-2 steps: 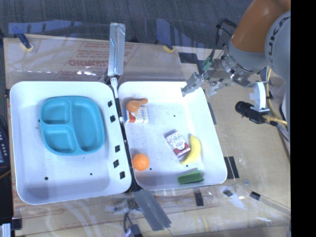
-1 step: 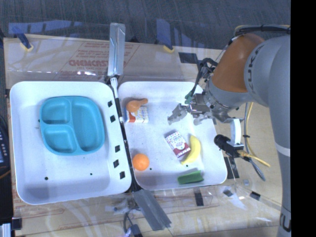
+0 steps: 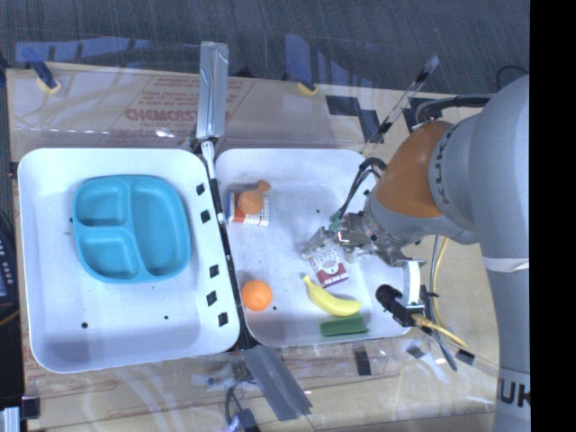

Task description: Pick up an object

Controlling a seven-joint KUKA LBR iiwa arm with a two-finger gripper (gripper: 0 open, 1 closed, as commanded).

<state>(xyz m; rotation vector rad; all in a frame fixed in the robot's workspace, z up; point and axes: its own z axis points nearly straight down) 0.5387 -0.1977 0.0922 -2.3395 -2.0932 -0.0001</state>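
Note:
In the right bin [image 3: 297,169] lie an orange [image 3: 256,295], a yellow banana [image 3: 331,301], a green piece [image 3: 344,328] at the front wall, a small red and white packet [image 3: 329,270], and a little jar with an orange top [image 3: 249,205] at the left. My gripper [image 3: 326,244] reaches in from the right and hangs right over the red and white packet, close to its upper edge. From this slant I cannot make out how it stands on the packet.
The left bin [image 3: 54,313] holds a blue divided tray [image 3: 132,228]. A metal divider [image 3: 211,88] runs between the bins at the back. Cables and the arm's body [image 3: 468,178] crowd the right side of the right bin.

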